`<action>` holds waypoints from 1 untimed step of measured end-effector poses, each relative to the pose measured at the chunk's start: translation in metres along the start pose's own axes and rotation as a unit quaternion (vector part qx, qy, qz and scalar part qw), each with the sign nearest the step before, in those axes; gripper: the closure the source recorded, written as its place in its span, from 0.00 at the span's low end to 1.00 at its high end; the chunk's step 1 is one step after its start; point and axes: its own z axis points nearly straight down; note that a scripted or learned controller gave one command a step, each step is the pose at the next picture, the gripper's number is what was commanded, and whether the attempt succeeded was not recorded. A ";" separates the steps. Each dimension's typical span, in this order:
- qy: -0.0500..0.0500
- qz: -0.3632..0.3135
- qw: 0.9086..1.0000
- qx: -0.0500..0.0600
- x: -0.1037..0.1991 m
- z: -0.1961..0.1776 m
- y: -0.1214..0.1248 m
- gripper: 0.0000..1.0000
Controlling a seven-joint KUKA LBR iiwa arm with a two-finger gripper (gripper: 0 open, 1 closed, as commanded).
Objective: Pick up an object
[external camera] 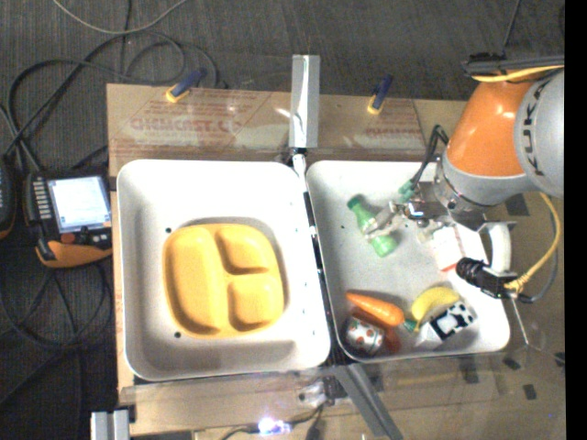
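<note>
Seen from above, a table carries two shallow white plastic bins side by side. The left bin holds a yellow plastic divided tray lying flat in its middle. The right bin holds a scatter of small toys: a green plastic bottle-shaped toy near the far middle, an orange toy carrot toward the near side, a round red and silver object just beside the carrot at the near wall, a yellow toy banana to the right of the carrot, and a small black and white block touching the banana. The grey robot arm with its orange band reaches in from the right, and its gripper hangs low over the far part of the right bin, just right of the green toy, most likely lined up to take that piece as the object to pick up. Whether the gripper is spread or closed cannot be told from this angle, and nothing is visibly held in it. The green toy's long axis runs diagonally, from far left to near right, one end pointing toward the gripper. The other toys lie loose near the bin's near wall, well apart from the gripper
</note>
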 end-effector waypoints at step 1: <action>-0.002 -0.054 0.999 -0.003 0.006 0.102 0.050 0.00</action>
